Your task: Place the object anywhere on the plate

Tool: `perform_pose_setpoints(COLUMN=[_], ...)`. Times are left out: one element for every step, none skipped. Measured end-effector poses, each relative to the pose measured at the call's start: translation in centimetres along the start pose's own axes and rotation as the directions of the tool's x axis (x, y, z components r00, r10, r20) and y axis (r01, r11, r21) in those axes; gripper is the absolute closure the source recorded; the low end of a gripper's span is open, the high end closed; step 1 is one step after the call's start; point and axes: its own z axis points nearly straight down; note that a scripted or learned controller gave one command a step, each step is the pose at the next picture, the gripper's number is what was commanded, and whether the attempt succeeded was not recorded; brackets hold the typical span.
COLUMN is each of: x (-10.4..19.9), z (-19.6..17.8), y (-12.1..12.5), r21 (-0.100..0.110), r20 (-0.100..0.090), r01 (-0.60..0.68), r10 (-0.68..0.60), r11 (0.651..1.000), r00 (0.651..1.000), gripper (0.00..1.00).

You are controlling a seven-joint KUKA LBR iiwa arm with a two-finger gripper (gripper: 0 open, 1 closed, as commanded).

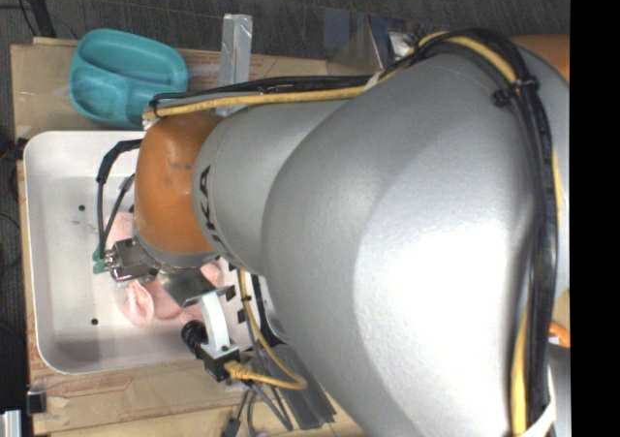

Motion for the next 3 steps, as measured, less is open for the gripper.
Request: perform_pose_setpoints(x=[-9.6,-18.3,-14.7], z=[-11.8,-3.1,-3.3], y=[-1.8,2.4,6.6], r21=[-0.005,-0.001,-0.001], r20=[-0.001,-0.001,-0.002], r01=[0.084,0.068,0.032], r10=[-0.084,-0.068,-0.032], r11=[0.996,0.998,0.999], r00=[0.996,0.998,0.999], gripper=[1.0,1.0,1.0])
